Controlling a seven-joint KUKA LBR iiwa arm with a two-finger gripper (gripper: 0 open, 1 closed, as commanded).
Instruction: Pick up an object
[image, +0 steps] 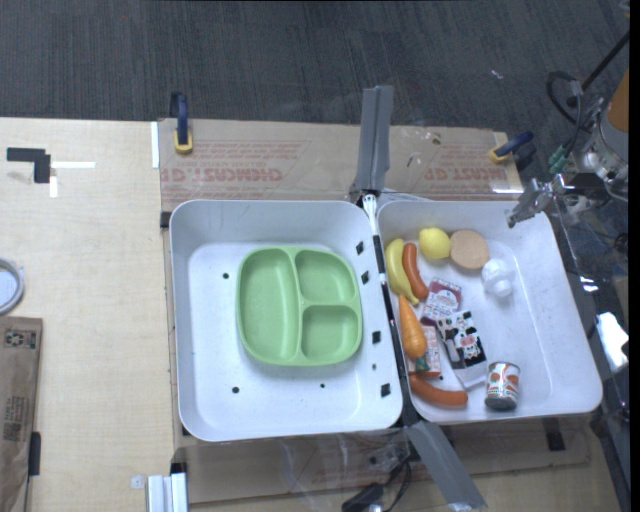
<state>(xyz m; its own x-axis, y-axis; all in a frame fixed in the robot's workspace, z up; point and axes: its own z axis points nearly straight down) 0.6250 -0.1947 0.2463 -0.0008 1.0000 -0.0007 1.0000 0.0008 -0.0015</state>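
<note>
White plastic is filling most of what I'm looking at: two shallow bins sitting side by side on the pale wooden bench (80, 300). The left bin (200, 400) is holding a green divided plate (298, 304), lying flat near its middle. The right bin (555, 330) is carrying the small things, all crowding toward its left half. A yellow banana (397, 264) is lying along the dividing wall, with a hot dog (414, 271) just beside it and a carrot (412, 328) running on below them. A lemon (434, 243) and a tan bun (468, 249) are sitting near the far wall, touching or nearly so, and a crumpled white object (497, 277) is resting just right of the bun. A black-and-white carton (461, 338) and a red-patterned packet (441, 299) are lying at the centre. A second sausage (438, 393) is stretching along the near wall, with a small red-and-white can (502, 385) standing just beside it. The gripper (532, 200) is hanging over the right bin's far right corner, well apart from every item, and I cannot tell how its jaws are standing.
</note>
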